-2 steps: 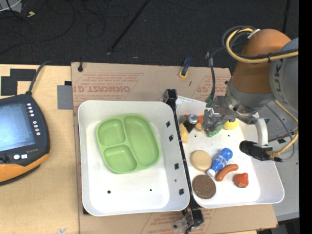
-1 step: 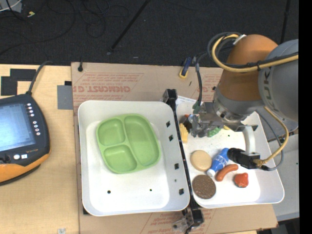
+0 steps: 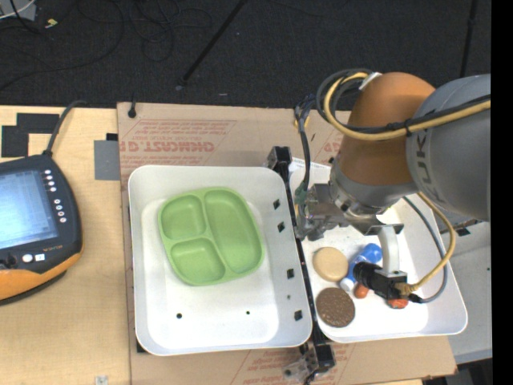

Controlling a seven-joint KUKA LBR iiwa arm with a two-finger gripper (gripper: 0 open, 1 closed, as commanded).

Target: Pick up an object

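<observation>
Looming large at right of frame, the grey arm with its orange band [image 3: 385, 107] hangs over the right white bin [image 3: 449, 315], hiding the pincer, so I cannot tell its state. Below lie a tan disc [image 3: 329, 263], brown disc [image 3: 336, 306] and blue ball [image 3: 370, 253]. Approach stage, seemingly; next comes descending onto one item.

Up top, a dark floor [image 3: 160, 30] strewn with black cables [image 3: 120, 14]. Below it, a pale wooden bench [image 3: 48, 327] carrying a printed cardboard sheet [image 3: 200, 139], and at the left edge sits a handheld control pendant [image 3: 32, 223], screen glowing pale blue.
</observation>
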